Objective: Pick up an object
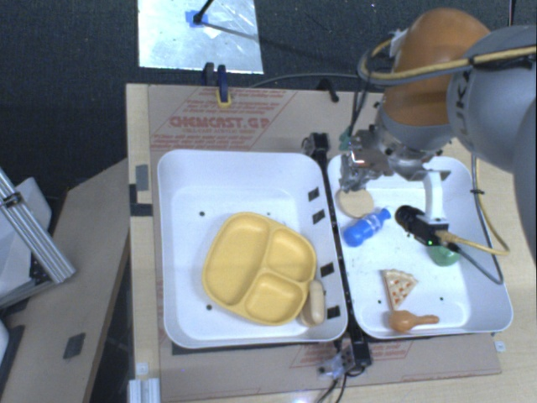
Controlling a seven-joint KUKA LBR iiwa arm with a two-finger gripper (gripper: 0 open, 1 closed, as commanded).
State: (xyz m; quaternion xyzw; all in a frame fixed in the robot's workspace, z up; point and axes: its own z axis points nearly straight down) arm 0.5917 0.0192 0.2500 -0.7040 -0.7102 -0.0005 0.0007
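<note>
An orange-brown toy drumstick [411, 318] lies at the near rim of the right bin [491, 305], the farthest thing from my jaws on the camera side. Just behind it, a step closer to my jaws, rests a triangular pizza wedge [398, 286], its point toward the drumstick.

My jaws hang over the far corner of this bin, close to the wall it shares with the left bin [180, 225]. My own wrist covers them, and I cannot tell whether they are open or closed. Directly camera-side of my jaws sits a flat tan disc [356, 201], the object closest to them; whether they touch it I cannot tell. Past the disc, farther from my jaws, a blue bottle [366, 227] lies on its side at a slant, just beside the disc. A green object [445, 256], partly hidden, lies well off to the picture-right of my jaws.

Across the shared wall, picture-left and camera-side of my jaws, a yellow divided plate [243, 263] lies flat in the left bin. A pale bread roll [314, 302] touches its near corner. Both bins stand on a printed cardboard sheet [218, 116] on the desk [96, 225].
</note>
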